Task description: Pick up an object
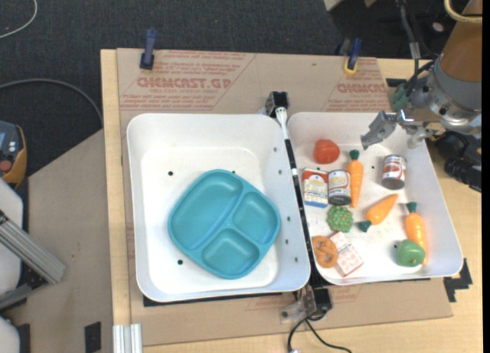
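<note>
White right bin [448, 225], orange carrot [382, 210] lying diagonally, tip upper-right

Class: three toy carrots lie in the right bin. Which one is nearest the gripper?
The upright carrot beside the red tomato, closest to the gripper; the other two lie lower in the bin.

Grey arm [452, 99] with orange band [465, 57] and a grey metal gripper [394, 131].
</note>
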{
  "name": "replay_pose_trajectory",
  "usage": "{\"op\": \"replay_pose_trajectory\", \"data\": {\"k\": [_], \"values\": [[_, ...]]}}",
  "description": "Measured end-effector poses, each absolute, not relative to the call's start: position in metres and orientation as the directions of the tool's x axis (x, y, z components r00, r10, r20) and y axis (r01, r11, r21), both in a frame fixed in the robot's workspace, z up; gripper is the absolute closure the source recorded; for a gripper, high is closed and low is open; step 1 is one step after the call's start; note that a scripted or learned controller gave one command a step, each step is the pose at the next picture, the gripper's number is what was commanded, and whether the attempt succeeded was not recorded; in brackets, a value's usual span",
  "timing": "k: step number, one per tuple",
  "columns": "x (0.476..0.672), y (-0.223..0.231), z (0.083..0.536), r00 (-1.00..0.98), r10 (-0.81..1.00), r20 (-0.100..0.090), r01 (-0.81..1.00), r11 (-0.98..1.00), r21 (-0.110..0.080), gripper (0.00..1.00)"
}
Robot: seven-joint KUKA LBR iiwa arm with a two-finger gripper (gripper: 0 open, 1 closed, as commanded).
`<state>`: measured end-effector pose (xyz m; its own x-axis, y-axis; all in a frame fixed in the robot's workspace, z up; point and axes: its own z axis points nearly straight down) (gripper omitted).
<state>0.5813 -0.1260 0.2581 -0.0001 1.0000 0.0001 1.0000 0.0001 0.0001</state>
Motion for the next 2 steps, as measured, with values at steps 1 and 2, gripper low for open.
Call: {"op": "replay_pose_trajectory", "data": {"k": [1, 2], "values": [[0.572, -0.137, 0.299, 0.001, 1.000, -0.003, 1.000, -0.001, 0.007, 0.00], [0.648, -0.121, 0.402, -0.005, 1.000, -0.004, 1.000, 0.005, 0.018, 0.00]]}}
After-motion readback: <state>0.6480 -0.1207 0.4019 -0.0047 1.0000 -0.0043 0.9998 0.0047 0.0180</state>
